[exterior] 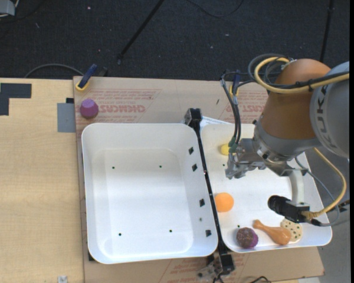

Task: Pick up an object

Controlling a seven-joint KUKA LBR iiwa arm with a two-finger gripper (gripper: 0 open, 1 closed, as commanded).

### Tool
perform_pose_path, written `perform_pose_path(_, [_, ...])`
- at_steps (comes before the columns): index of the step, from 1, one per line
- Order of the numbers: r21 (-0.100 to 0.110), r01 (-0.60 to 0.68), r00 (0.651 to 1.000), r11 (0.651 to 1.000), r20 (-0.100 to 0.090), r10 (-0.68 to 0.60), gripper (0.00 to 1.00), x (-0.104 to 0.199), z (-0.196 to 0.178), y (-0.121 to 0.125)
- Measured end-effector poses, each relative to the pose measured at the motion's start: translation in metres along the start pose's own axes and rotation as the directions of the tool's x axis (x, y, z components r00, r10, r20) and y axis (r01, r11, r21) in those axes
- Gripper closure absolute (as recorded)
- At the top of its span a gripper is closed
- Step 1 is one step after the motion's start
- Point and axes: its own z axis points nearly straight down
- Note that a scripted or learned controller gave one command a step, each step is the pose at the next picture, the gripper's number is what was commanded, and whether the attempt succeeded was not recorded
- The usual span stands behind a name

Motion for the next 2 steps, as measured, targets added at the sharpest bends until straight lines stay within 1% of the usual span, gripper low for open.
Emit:
perform_pose_path(1, [0.001, 0.001, 1.0, 1.0, 0.0, -0.001, 1.0, 0.057, 0.006, -0.01])
perform_pose_path(2, [0.001, 0.0, 1.0, 1.0, 0.0, 0.0, 1.0, 0.107, 0.014, -0.024])
